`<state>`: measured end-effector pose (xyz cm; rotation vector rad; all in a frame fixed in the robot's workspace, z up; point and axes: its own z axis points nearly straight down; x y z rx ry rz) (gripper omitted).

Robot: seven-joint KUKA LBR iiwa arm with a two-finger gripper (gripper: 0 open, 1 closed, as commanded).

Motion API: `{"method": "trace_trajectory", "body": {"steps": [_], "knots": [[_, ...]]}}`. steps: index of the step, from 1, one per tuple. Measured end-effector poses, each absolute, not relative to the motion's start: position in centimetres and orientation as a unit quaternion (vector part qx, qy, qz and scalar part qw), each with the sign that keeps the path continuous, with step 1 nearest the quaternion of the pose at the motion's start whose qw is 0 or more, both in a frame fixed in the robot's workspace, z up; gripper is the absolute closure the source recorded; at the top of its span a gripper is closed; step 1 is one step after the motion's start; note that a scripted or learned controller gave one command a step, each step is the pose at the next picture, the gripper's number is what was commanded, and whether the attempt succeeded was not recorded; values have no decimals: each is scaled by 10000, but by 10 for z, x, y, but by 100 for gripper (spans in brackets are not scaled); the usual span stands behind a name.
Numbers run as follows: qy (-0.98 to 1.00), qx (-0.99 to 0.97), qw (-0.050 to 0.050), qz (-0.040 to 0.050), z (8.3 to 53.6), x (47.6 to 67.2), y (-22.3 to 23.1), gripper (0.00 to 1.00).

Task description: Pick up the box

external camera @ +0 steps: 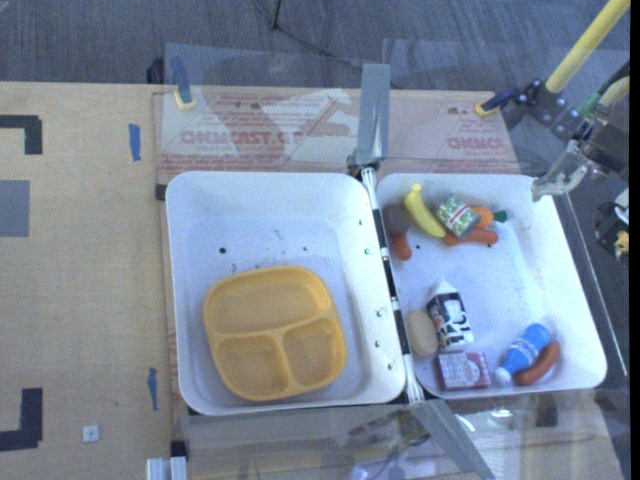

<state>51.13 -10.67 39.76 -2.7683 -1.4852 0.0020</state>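
Two white bins side by side on the bench; slanted overhead view.

Near edge, right bin (578, 298): the box (463, 370), small, pink-red, lies flat against the near wall at about its middle. Just to its right a blue bottle (523, 352) lies tilted, with a sausage (538, 365) touching its right side. Left of the box and slightly farther back, a tan roll (421, 332) sits by the bin's left wall. A black-and-white carton (450, 317) stands just behind the box, next to the roll.

Left bin (260, 208): a yellow tray (274, 332) with three compartments lies in the near half, turned a little askew. A few dark specks show on the bin floor behind it.

Far end, right bin: a banana (423, 213) lies at a slant, beside it a green packet (458, 214) resting on a carrot (482, 234). A small brown-and-orange piece (400, 240) sits by the left wall; cannot tell what it is.

Beyond the bins: cardboard sheet (260, 133) with red print, under clear plastic.

Gripper (562, 176): at the far right corner of the right bin, above its rim, well apart from the box. Jaw state: cannot tell at this size. Nothing seen between them. A yellow rod (594, 31) runs up to the right above it.
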Motion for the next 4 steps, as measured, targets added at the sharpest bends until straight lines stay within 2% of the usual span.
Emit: {"method": "trace_trajectory", "body": {"steps": [1, 2, 3, 4], "knots": [[-5089, -8608, -7, 3, 435, 480, -138, 0], [-5114, -8593, -12, 9, 445, 482, -136, 100], [-5112, -8595, -10, 12, 444, 482, -136, 0], [-4228, -9062, 9, 11, 293, 480, -87, 0]]}}
